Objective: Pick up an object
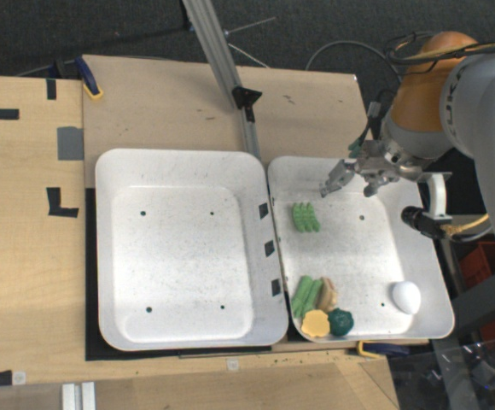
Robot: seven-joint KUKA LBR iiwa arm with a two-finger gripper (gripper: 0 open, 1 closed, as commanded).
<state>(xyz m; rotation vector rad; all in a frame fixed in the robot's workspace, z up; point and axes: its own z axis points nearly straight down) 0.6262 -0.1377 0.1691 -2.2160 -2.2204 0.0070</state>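
Camera view: tool [351, 179] spread open, holding nothing, over the right bin [375, 229]. Green ridged piece [305, 218] sits beside it; a skewed descent could knock it aside.

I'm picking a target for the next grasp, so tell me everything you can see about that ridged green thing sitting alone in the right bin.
The ridged green piece is small, bright green and looks like moulded plastic or rubber, with a few parallel ribs. It lies flat on the floor of the right bin, in its upper left part, near the divider. Nothing touches it; the gripper hovers up and to its right, apart from it.
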